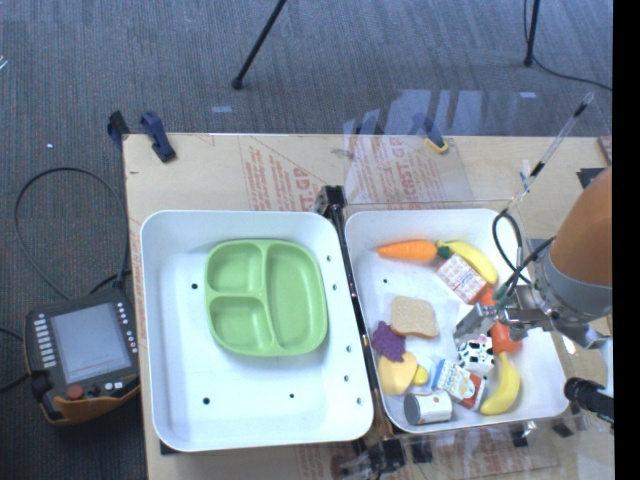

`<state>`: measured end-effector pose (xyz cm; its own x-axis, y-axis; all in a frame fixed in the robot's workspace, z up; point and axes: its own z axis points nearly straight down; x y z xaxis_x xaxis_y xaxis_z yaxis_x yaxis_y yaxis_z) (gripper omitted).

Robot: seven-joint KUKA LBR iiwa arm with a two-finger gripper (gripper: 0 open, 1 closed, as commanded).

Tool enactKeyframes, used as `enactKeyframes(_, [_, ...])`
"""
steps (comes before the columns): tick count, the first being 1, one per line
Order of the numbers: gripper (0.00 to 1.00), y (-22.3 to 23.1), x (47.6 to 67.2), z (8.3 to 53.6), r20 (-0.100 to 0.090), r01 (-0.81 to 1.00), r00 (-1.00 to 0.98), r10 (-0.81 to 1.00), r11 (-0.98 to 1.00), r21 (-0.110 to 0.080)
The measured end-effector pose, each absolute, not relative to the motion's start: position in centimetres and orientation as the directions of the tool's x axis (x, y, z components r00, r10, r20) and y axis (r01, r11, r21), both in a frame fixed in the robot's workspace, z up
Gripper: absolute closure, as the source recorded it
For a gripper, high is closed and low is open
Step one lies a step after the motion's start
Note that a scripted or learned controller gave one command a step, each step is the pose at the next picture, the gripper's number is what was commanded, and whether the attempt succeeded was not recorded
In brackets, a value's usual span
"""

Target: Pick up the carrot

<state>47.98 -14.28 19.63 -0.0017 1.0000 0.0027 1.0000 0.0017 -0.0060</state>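
Whether the gripper (487, 326) is open or closed cannot be told as it hovers low in the right bin (365, 230) above a cow-patterned toy (474, 352), with the carrot (407, 251) lying well apart up-left, beside a banana (474, 259).

Your carrot (407, 252) is orange with a green stub at its right end. It lies flat, lengthwise left to right, just left of the banana (474, 259), green end touching it.

Carrot (408, 251) open above, left; banana (473, 259) touching right.
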Motion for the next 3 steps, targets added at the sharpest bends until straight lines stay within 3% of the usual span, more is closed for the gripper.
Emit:
enactKeyframes(1, [0.0, -12.0, 58.2, 9.3, 0.001, 0.996, 0.092, 0.996, -0.092, 0.013])
enactKeyframes(2, [0.0, -14.6, 63.2, 8.9, 0.0, 0.949, 0.316, 0.949, -0.316, -0.003])
enactKeyframes(3, [0.0, -8.6, 64.4, 8.7, 0.0, 0.825, 0.565, 0.825, -0.565, -0.007])
